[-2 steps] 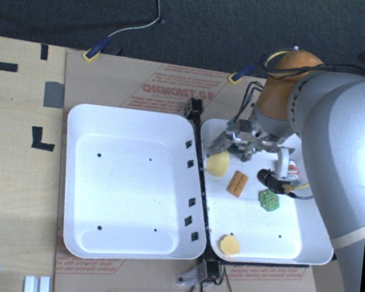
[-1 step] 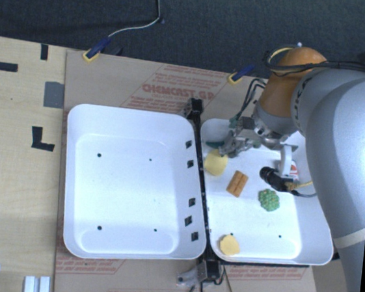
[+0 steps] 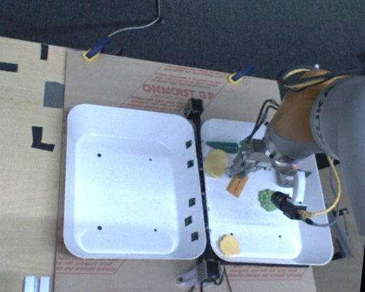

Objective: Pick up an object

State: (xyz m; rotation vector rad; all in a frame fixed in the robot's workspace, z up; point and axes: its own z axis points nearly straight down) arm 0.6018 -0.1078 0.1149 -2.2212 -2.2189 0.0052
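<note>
On the bench, seen from above at a slant, left to right:

Bench surface: pale wood with dark tape marks at its left side.
Cardboard sheet: brown, printed in red, lying under both bins; a yellow-and-blue clip sits at its upper left corner and another clip at its upper middle edge.
Left bin: shallow, white, with a few small dark dots on its floor.
Divider: a dark strip where the two bins meet, running from top to bottom.
Right bin: shallow, white — it holds all the loose things.
Pale yellow round piece: upper left of the right bin, just beside the divider.
Green flat piece: just above the yellow round piece, near the bin's top wall.
Yellow disc: near the bin's lower wall, well apart from the rest.
Orange-brown block: mid-bin, tilted, directly under the gripper's tip.
Gripper: lowered over the orange-brown block; whether the claw is wide, narrow or closed on it cannot be told.
Green leafy piece: right of the block, touching a black cable end.
Arm: grey with an orange band — it enters from the right.
</note>
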